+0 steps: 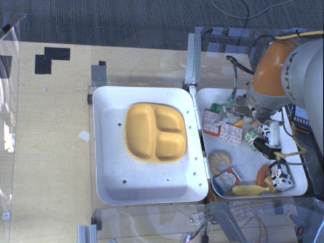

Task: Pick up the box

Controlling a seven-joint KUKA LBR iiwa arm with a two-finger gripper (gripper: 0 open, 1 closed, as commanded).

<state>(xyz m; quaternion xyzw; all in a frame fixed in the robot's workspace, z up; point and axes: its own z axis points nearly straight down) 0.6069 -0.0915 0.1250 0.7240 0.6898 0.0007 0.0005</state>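
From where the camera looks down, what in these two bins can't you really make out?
- Gripper: the arm's orange band and wrist cover it from above, so its fingers' state is unreadable.
- Box: its red and white print is too small to read.
- Items under the wrist in the right bin: partly hidden and cluttered.
- Cow-patterned toy: too small to identify surely.
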